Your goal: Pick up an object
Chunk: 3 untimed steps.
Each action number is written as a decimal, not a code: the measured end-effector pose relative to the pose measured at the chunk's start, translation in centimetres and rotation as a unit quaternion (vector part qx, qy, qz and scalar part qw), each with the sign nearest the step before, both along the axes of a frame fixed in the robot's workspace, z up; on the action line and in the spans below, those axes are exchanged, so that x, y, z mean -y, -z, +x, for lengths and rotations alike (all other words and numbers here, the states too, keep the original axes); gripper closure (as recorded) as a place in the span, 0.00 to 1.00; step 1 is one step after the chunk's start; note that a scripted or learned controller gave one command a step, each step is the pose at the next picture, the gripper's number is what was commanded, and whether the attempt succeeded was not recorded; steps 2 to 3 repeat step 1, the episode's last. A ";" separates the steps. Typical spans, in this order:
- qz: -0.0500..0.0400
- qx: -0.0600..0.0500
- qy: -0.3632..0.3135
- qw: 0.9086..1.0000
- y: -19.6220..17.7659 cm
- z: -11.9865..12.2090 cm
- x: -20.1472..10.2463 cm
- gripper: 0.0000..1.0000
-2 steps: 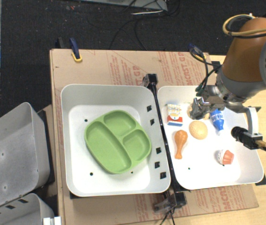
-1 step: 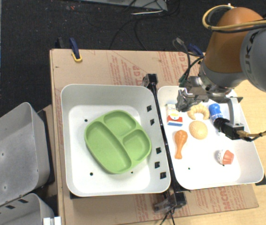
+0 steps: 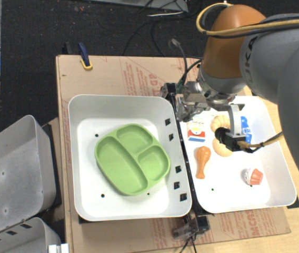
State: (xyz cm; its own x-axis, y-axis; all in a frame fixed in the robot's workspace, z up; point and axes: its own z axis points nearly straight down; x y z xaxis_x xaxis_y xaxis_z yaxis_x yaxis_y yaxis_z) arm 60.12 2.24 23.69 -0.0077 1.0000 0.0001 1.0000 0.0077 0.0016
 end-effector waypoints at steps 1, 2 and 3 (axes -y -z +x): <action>0.000 0.000 0.001 1.000 1.2 1.8 -5.2 1.00; 0.000 0.000 0.001 1.000 1.2 1.8 -5.2 1.00; 0.000 0.000 0.001 1.000 1.2 1.8 -5.2 1.00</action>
